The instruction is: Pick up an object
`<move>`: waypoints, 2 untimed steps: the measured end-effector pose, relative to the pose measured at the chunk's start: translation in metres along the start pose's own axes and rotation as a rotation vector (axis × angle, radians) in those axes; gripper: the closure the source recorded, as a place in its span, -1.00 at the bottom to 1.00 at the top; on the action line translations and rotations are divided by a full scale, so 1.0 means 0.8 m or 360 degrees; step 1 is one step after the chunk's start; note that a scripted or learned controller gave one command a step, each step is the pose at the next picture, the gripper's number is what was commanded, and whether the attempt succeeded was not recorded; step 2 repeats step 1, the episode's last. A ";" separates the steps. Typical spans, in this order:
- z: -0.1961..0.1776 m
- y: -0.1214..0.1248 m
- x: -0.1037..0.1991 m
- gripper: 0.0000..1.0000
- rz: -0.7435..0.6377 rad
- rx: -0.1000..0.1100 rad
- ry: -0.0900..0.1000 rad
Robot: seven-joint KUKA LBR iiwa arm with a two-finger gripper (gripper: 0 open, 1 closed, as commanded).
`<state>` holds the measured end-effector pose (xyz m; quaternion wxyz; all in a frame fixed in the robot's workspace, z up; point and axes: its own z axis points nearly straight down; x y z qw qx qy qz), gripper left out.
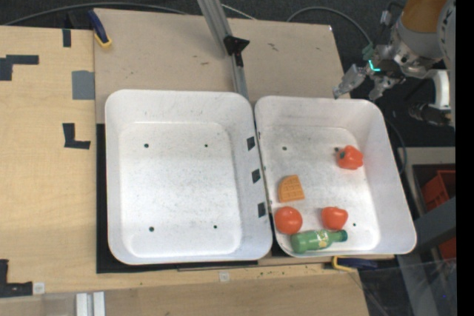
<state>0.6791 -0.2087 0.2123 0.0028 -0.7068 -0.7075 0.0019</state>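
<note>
From where I stand, the arm (426,7) comes in at the upper right, grey with its orange band up top, and its claw (359,83) hangs just past the far right corner of the right bin (385,159), above the edge of the desk (170,48) rather than over the bin's floor. Its two fingers look spread apart, with a gap between the tips and nothing between them, though at this slant and size I would not swear to how wide. All the things to pick lie in the right bin, well apart from the claw. A small red piece with a dark stem end (349,157) sits alone toward the bin's right side. Lower down, near the bin's left wall, lies a flat orange waffle-like square (291,189). Just below it is a round red tomato-like ball (288,220), and to its right, a little apart, another red piece (335,217). A green bottle (318,239) lies on its side along the near wall, just below the two red ones and close to touching the ball. The left bin (118,181) sits flush beside the right one, its white floor speckled with dark marks. A slanted metal pole (211,0) rises behind the bins.
</note>
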 end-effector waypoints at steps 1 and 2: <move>-0.005 0.001 0.000 -1.00 -0.0002 -0.0008 -0.0004; -0.005 0.001 0.000 -1.00 -0.0002 -0.0008 -0.0004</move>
